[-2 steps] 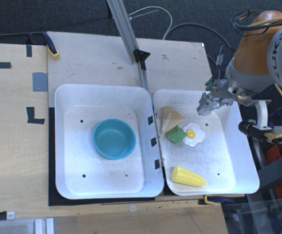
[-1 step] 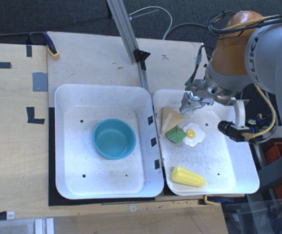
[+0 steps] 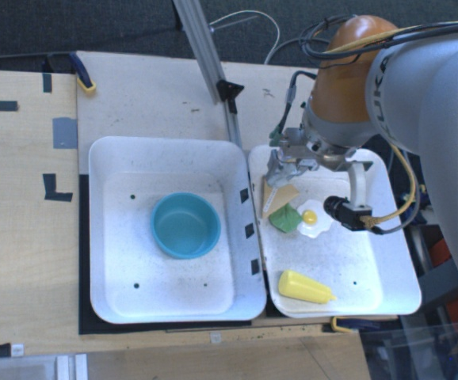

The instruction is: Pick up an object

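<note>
My gripper (image 3: 283, 172) hangs low over the back left part of the right bin (image 3: 387, 291), just above a tan wedge-shaped piece (image 3: 279, 196). In front of the wedge lies a green leafy piece (image 3: 286, 218), and beside that a fried-egg toy (image 3: 313, 222) with a yellow centre. A yellow corn-like object (image 3: 303, 287) lies near the front of the same bin. Nothing shows between the fingers, and the wrist hides how they stand.
The left bin (image 3: 118, 291) holds a blue bowl (image 3: 185, 225). A slanted metal pole (image 3: 205, 46) with a black clamp rises behind the bins. The arm's black cable loops over the right bin's right side (image 3: 356, 212).
</note>
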Available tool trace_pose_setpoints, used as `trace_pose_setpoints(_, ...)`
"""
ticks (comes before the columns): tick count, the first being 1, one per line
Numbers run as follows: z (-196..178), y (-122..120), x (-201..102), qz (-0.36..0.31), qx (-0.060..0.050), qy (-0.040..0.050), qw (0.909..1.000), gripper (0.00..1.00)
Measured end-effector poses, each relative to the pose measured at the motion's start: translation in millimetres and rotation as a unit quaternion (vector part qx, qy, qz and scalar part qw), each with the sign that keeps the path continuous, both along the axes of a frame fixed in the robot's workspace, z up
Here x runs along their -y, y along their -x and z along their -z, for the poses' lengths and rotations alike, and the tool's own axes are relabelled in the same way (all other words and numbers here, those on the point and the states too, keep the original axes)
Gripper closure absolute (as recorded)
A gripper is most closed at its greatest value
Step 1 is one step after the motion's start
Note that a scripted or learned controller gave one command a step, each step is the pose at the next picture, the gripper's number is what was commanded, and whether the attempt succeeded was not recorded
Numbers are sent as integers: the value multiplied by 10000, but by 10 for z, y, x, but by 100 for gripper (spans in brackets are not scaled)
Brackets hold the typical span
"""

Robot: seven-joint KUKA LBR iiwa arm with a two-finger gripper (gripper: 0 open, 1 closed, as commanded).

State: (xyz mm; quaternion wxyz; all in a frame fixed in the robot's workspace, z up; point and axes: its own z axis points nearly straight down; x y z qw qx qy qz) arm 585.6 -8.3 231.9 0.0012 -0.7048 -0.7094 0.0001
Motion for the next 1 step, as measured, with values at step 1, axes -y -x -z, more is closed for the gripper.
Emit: trace_pose_setpoints(1, 67, -202, -587, -6, 4, 1, 10000, 100)
